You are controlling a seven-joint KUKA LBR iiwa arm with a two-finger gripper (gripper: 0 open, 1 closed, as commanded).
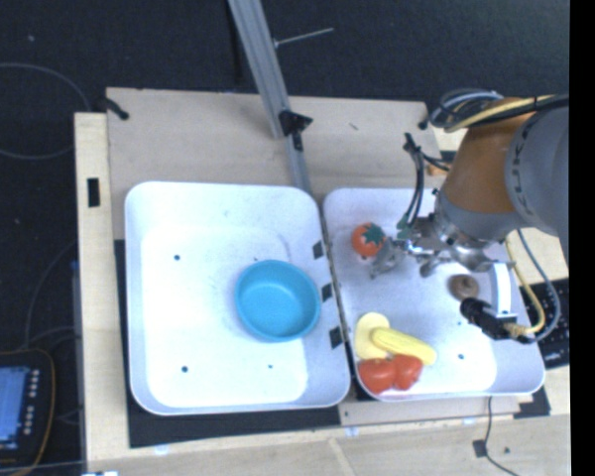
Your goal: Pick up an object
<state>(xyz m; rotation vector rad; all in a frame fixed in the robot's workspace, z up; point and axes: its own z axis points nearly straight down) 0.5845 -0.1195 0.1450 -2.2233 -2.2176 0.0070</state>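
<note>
A small red tomato-like toy with a green top (365,239) lies at the back left of the right bin (476,365). My gripper (395,254) hangs just to its right, low over the bin floor, and nothing shows between its fingers. A yellow banana-shaped toy (395,340) and a red pepper-like toy (389,373) rest near the right bin's front left corner. A blue bowl (276,300) sits in the left bin (178,365). A small brown object (463,287) lies right of the gripper.
A grey metal pole (263,62) slants down from the top to the seam between the bins. Cables (531,305) trail along the right bin's right side. A screen (10,405) glows at the lower left, off the bench.
</note>
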